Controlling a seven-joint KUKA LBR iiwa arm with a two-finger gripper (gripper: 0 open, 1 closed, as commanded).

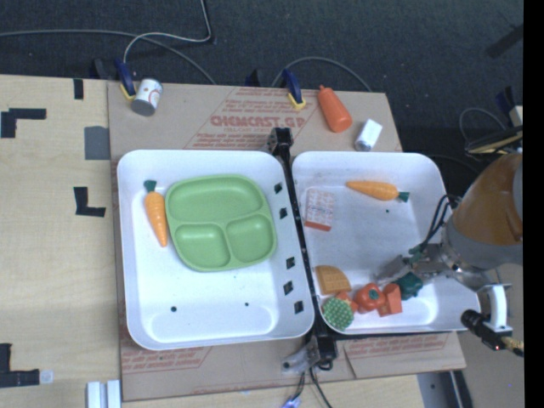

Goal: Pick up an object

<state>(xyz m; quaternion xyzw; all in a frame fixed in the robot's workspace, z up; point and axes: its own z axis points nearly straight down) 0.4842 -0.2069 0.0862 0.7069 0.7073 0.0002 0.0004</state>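
Note:
My gripper hangs low over the right bin's front right part, its grey body reaching in from the right. Just below and left of it lies a cluster of small toys: a red-orange piece, a dark teal piece, a green round netted item and a tan bread-like piece. The teal piece sits right under the gripper's tip; whether they touch I cannot tell. Farther back in this bin lie an orange carrot and a small white-and-red packet.
The left bin holds a green divided plate and a second carrot beside it. Behind the bins on the cardboard sit an orange bottle-shaped toy, a small white block, a small can and clamps.

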